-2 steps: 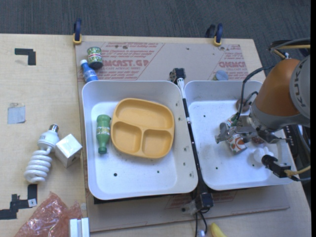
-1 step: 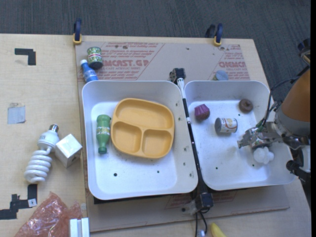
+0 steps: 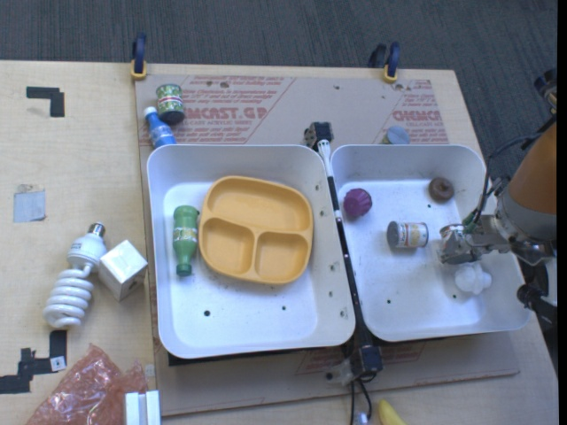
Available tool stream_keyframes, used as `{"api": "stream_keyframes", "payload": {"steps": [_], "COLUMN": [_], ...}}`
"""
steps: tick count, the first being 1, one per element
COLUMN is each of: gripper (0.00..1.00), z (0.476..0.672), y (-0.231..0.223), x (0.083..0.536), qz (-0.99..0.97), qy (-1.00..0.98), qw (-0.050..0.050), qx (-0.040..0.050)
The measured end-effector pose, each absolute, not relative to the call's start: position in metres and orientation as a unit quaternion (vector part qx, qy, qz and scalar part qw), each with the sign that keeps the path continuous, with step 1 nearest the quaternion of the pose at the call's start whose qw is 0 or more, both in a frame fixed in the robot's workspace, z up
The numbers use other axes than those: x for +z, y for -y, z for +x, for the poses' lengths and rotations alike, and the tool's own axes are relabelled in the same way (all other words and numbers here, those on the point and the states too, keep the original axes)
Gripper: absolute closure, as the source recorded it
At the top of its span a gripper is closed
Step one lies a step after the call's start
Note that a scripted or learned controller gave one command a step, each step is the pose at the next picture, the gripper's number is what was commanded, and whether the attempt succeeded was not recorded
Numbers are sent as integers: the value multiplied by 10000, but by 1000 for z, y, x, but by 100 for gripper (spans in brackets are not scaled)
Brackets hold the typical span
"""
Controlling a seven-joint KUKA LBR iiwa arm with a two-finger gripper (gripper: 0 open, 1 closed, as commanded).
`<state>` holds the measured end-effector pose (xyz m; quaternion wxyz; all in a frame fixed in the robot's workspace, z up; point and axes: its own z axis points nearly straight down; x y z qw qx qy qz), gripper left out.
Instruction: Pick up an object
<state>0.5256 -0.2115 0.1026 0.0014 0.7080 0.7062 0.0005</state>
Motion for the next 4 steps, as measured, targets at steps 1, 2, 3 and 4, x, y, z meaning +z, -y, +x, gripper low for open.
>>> {"api": "stream_keyframes", "payload": {"steps": [1, 2, 3, 4], "gripper": [100, 100, 0, 0], "z": [556, 583, 583, 557], "y": [155, 92, 92, 104], "x": [168, 225, 225, 115], "qz": [7069, 7066, 7064, 7078], "qy": [-7073, -7076, -7078, -7064], "qw": [10, 6, 8, -2], "qx": [1, -2, -2, -4]}}
